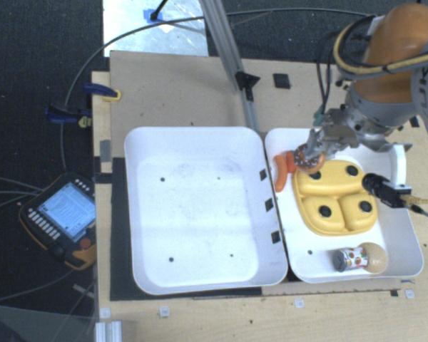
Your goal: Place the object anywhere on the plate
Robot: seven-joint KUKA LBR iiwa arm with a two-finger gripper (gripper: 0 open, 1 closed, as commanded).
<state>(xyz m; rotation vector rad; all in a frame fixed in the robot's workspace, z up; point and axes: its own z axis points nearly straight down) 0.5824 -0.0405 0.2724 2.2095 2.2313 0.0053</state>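
I am viewing the bench from above. Two white bins are sitting side by side: the left bin (192,205) and the right bin (406,255). The arm (399,55) is reaching in from about two o'clock.

The gripper (312,155) is hanging over the upper-left corner of the yellow plate (335,198), a sectioned tray lying in the right bin. A small dark, roundish object (308,161) is sitting right at the fingertips, at the plate's eleven o'clock edge. I cannot tell whether the pincer is apart, together or clamped on that object; the tips are too small and blurred to read.

An orange carrot-like piece (280,173) is lying just beside the plate at its nine o'clock, against the bin's left wall. A small can (351,259) is lying on its side at the plate's six o'clock, touching a tan ball-like item (374,256).

Risks, in my judgement: the object is sitting on the plate's rim rather than in a compartment, so a release here could be letting it roll off toward the carrot piece. If the grip is failing, the object could be dropping short. The fingers are also close enough to nudge the plate.

Count: two bins, one plate, one dark object, one carrot piece, one can, one ball, one gripper.
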